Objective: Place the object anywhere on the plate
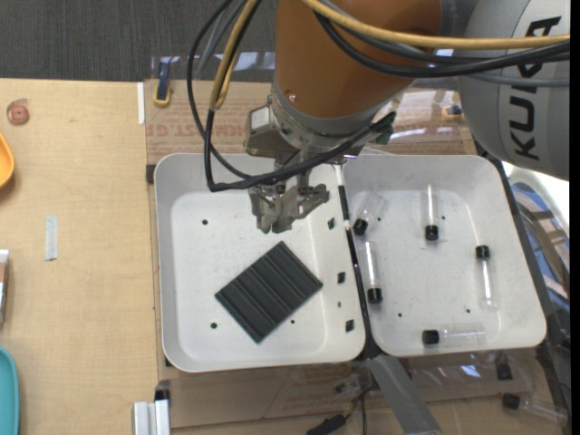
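A dark ridged rectangular plate (269,291) lies turned at an angle on the floor of the left white bin (181,270). Several clear tubes with black caps lie in the right bin (517,324): one (367,261) along its left wall, one (430,214) near the middle, one (486,272) at the right and one (448,336) at the front. My gripper (287,210) hangs over the back half of the left bin, just behind the plate's far corner. I see nothing held in it.
The arm's orange band (353,34) and cables (217,107) crowd the space above the back of both bins. The wall where the bins meet (349,243) carries small black clips. A wooden bench top (72,243) extends to the left.
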Controlling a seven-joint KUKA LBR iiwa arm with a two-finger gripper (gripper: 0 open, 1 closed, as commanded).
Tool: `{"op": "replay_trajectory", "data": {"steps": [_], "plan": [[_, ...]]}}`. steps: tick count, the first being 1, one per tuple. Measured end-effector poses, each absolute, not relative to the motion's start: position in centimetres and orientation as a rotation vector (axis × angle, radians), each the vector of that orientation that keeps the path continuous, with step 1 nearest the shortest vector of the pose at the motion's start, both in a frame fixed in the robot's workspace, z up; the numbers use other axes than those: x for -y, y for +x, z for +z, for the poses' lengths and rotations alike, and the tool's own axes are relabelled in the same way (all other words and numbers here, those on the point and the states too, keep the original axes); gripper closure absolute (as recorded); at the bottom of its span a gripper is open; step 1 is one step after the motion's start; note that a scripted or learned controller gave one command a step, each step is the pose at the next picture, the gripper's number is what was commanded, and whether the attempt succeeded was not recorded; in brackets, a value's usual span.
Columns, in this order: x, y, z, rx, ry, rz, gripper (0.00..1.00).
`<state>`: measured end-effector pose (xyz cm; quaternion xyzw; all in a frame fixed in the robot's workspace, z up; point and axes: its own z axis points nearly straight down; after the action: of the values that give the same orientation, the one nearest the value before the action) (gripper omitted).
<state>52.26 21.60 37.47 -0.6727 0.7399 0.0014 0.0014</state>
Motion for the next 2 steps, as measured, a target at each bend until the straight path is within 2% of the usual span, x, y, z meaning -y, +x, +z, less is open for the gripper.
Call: {"op": "replay_trajectory", "data": {"steps": [1, 2], "plan": [[-20.9, 53.6, 40.9, -1.972, -2.44, 0.004, 1.0], [-22.9, 58.5, 31.8, -1.633, -2.681, 0.007, 1.0]]}}
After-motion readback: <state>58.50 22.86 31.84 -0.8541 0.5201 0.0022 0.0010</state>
